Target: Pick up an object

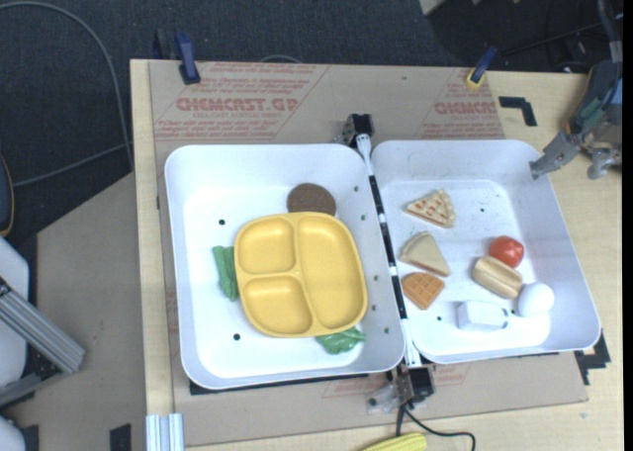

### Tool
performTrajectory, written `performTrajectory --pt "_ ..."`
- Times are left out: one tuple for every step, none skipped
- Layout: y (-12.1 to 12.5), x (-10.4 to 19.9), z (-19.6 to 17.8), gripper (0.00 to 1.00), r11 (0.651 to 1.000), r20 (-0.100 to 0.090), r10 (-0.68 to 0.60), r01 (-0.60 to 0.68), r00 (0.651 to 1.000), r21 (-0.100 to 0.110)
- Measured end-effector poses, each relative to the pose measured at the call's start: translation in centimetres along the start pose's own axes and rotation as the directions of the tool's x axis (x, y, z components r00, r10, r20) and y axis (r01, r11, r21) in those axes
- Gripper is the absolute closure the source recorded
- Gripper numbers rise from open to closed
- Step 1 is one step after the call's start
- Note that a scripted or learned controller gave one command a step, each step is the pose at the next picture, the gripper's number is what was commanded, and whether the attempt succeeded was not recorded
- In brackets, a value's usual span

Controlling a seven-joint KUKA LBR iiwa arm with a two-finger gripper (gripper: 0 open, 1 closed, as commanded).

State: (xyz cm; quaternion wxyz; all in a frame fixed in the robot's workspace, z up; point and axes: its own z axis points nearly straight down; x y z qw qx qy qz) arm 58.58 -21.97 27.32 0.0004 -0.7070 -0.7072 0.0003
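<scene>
Gripper (pixel 572 154), fingers spread apart and holding nothing, hangs over the right bin's (pixel 579 276) far right rim, well apart from the toy foods (pixel 465 256) inside.

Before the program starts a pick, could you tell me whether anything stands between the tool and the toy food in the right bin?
Nothing visible does. The tool sits at the right bin's far right corner, above its rim. The pizza slice, tomato and hot dog lie uncovered on the bin floor, each apart from the others, open from above.
</scene>
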Motion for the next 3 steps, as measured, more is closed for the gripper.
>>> performTrajectory --pt "-0.4 0.1 18.7 0.00 1.000 -0.009 -0.005 0.005 1.000 0.001" --pt "-3.9 5.4 18.9 0.00 1.000 -0.001 -0.001 0.001 1.000 0.001" --pt "-3.8 5.3 17.9 1.00 1.000 -0.001 0.000 0.000 1.000 -0.002"
